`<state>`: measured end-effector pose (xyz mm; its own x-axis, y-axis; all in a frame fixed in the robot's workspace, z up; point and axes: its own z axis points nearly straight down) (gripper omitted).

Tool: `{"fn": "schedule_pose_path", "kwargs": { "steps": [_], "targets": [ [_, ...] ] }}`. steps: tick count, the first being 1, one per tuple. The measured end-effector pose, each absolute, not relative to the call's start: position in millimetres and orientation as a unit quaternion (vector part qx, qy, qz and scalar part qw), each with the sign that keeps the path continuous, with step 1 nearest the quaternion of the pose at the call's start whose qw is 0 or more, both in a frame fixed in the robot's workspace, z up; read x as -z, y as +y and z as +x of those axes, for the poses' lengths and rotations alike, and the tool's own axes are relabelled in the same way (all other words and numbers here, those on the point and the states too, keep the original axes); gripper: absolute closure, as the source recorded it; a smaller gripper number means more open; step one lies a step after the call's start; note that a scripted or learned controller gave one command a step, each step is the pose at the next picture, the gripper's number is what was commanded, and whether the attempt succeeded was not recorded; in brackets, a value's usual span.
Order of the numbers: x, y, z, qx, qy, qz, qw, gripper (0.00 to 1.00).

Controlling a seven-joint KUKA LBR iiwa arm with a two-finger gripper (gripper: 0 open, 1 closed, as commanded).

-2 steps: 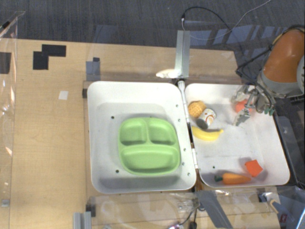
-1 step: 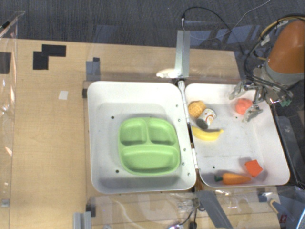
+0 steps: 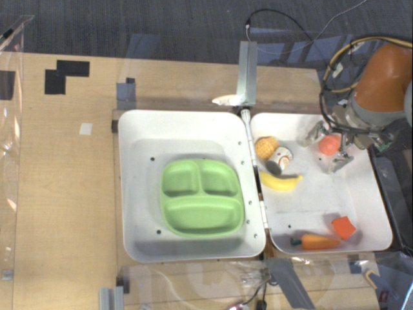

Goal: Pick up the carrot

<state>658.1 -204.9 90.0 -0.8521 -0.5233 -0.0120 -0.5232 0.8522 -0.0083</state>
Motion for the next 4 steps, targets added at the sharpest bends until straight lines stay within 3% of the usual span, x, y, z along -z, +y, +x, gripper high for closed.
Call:
{"fn": "schedule_pose_path", "kwargs": {
  "steps": [1, 2, 3, 4],
  "targets": [
    [-96, -205, 653.3, 0.003, 0.908, -0.418, 0.006, 0.0],
    [-118, -205, 600.7, 0.0019, 0.833, -0.553, 0.004, 0.0],
    [-90, -205, 672.7, 0.0043, 0.774, -0.633, 0.006, 0.0],
    [-90, -205, 672.5, 0.0046, 0.644, -0.765, 0.005, 0.0]
  ]
}}
